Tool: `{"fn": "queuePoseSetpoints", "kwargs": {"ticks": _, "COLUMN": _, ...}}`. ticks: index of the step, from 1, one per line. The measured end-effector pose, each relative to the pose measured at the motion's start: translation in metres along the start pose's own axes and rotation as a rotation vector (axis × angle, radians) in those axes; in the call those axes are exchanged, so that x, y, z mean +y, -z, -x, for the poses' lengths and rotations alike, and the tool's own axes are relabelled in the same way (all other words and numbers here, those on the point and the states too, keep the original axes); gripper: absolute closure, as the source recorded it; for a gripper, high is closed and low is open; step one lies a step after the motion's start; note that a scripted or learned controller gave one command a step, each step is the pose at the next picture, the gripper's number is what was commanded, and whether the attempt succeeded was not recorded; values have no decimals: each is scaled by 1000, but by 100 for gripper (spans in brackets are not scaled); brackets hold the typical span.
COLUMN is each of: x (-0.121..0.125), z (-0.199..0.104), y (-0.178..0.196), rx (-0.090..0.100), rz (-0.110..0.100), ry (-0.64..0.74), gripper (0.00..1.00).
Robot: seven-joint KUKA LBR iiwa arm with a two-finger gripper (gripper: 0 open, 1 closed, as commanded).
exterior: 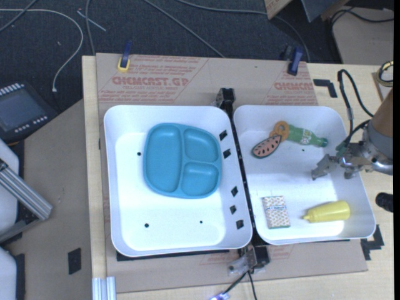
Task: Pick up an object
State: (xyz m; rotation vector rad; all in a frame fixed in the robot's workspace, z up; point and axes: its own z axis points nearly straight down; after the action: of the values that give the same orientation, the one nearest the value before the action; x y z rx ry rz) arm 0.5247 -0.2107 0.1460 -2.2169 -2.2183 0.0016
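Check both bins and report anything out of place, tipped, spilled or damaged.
Nothing stands out. The blue plate lies flat in the left bin. In the right bin, the green bottle, the watermelon slice, the small box and the yellow bottle lie apart and unspilled. The gripper hangs open above bare floor.

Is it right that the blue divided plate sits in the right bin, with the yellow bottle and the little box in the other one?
Not quite. The camera view shows the blue divided plate in the left bin. The yellow bottle and the little box do lie in the other one, the right bin.
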Motion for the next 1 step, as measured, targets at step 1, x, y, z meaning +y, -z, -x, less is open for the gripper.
{"fn": "queuePoseSetpoints", "kwargs": {"ticks": 1, "x": 4, "z": -3, "y": -43, "rx": 0, "rz": 0, "ry": 0, "gripper": 0}}
